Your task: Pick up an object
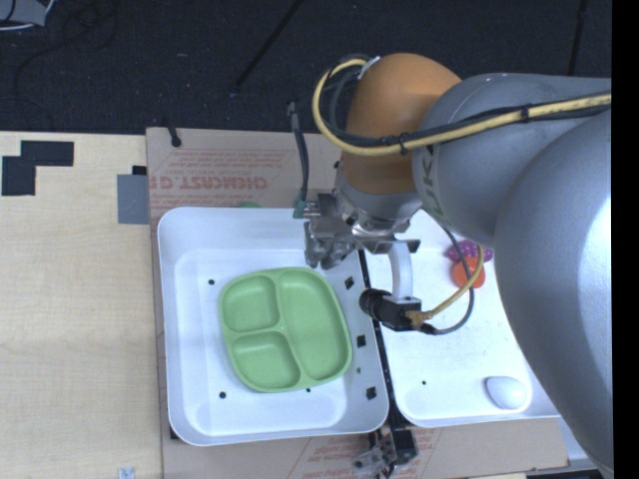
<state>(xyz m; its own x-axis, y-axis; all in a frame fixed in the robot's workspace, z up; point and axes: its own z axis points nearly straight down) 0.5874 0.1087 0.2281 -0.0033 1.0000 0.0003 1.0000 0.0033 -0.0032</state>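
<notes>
Red print on the cardboard sheet (215, 173) beneath the two bins runs upside down and cannot be read with certainty. One pale green plate (285, 328) with three compartments lies flat in the left bin (185, 267), toward its right side. The right bin (449, 407) holds one white egg-shaped object (507, 392) and one small orange and purple toy (466, 263). The gripper (329, 252) hangs just above the plate's upper edge; its fingers' spread cannot be told.
</notes>
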